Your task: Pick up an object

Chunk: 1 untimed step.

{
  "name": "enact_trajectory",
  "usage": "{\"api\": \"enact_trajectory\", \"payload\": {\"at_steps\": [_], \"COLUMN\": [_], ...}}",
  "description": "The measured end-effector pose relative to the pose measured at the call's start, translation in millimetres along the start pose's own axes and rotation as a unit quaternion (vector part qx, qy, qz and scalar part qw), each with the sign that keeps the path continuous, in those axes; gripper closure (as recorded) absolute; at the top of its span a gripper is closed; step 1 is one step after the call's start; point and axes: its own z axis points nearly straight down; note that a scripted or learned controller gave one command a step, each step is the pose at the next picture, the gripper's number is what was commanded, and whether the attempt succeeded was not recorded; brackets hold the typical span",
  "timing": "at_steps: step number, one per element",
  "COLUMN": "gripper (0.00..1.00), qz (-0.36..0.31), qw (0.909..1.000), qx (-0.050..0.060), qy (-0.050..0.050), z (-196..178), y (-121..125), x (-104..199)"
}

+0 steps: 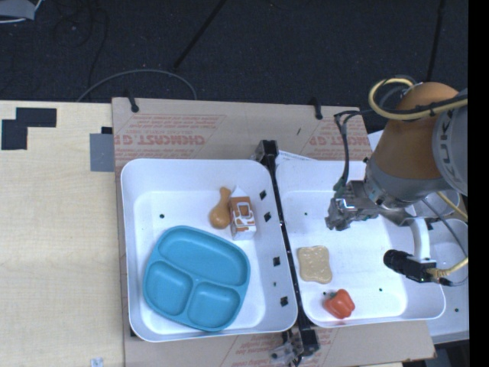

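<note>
Nothing picked yet: claw (341, 214) over right bin (428, 306), grip state untellable; toast (314, 264) and pepper (339, 303) lying at its 6 o'clock.

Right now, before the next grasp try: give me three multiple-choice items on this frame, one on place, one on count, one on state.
1. Where does the blue divided plate lie?
A. left bin
B. right bin
C. on the cardboard

2. How many things lie in the right bin?
A. none
B. two
C. five

3. How does the gripper stand to the beige flat piece?
A. clamped on it
B. apart from it, above it in the view
C. pressing it against the red pepper

Key:
1 A, it fills the left bin's lower part.
2 B, the beige piece and the red pepper.
3 B, white bin floor shows between them.
</note>
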Motion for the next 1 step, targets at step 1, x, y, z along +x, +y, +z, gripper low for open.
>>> {"api": "enact_trajectory", "payload": {"at_steps": [1], "gripper": [1.0], "qz": [0.001], "qw": [1.0], "qx": [0.0], "qy": [0.0], "z": [2.3], "y": [9.6], "x": [41.2]}}
